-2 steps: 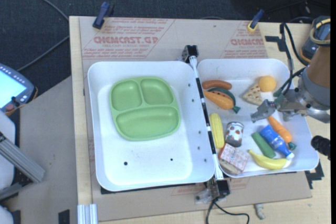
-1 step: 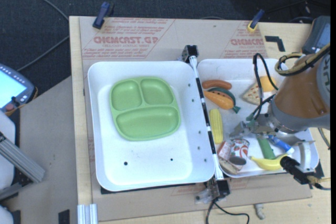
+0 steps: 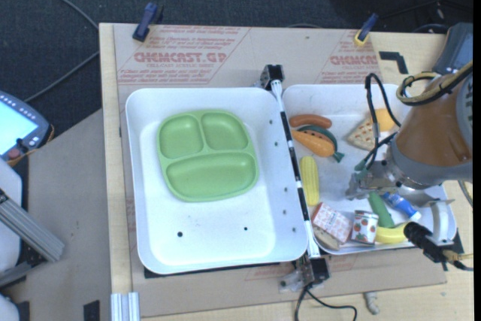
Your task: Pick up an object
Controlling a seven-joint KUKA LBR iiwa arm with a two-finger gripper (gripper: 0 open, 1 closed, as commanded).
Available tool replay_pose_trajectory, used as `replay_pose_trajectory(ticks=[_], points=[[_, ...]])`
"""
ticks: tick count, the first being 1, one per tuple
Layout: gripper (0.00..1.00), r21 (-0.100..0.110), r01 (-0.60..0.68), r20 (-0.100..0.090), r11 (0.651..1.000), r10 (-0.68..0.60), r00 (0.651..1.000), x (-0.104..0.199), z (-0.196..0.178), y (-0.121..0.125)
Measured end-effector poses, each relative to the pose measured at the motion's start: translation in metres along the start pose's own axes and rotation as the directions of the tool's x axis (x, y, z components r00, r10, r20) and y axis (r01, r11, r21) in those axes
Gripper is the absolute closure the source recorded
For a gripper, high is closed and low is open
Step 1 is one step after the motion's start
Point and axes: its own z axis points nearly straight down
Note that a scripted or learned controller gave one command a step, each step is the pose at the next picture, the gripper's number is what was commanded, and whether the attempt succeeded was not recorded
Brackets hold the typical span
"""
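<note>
The gripper point(image 3: 359, 184) hangs low in the right bin point(image 3: 334, 95), among toy foods; whether it is wide, narrow or holding anything cannot be told. The likely pick is whatever lies under it, hidden by the arm point(image 3: 436, 135). Around it lie a yellow corn cob point(image 3: 309, 180), a hot dog point(image 3: 315, 140), a sausage point(image 3: 310, 120), a cracker point(image 3: 362, 134), a small can point(image 3: 365, 227), a wrapped pink pack point(image 3: 331, 222) and a banana point(image 3: 392, 234). The left bin point(image 3: 150, 237) holds a green divided plate point(image 3: 208, 155).

Green tray point(image 3: 208, 155) left, gripper point(image 3: 361, 183) perhaps over toys
</note>
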Motion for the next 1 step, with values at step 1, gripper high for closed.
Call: replay_pose_trajectory(ticks=[1], points=[[1.0,0.0,0.001,0.001,1.0,-0.001,1.0,-0.0613,-0.0812,0.0361]])
